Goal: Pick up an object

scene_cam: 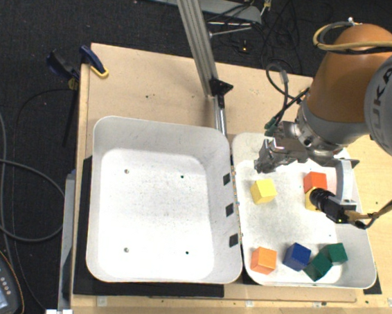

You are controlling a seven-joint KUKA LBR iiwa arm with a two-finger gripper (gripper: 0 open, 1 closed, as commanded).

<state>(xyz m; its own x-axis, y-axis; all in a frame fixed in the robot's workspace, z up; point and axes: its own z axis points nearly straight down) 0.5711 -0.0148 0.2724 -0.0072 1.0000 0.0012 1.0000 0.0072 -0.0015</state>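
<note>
Six small blocks lie in your right bin [350, 277], and none of them sits between the gripper's fingers, so you are at the approach step of the pick. Take the yellow block [263, 190] as your landmark: it rests in the upper left part of that bin, well clear of the others. The gripper [267, 159] hangs just above and behind it, close to the bin's far rim, dark and seen from an angle that hides how far the fingers are spread; you cannot tell their opening from here, and nothing shows in their grasp. Right of the yellow block, a red block [315, 181] lies partly under the arm [351, 71], with a second yellow piece [311, 200] just below it, half hidden by a black fitting. Below the yellow block sits an orange block [264, 259], and further right along the near wall a blue block [298, 256] touches or nearly touches two green blocks [327, 260]. The left bin [107, 136] holds no blocks you could aim at. Your nearest target looks to be the yellow block: the next move calls for shifting the gripper slightly toward the near side until it stands over it, then descending with the fingers astride two opposite faces before closing.
</note>
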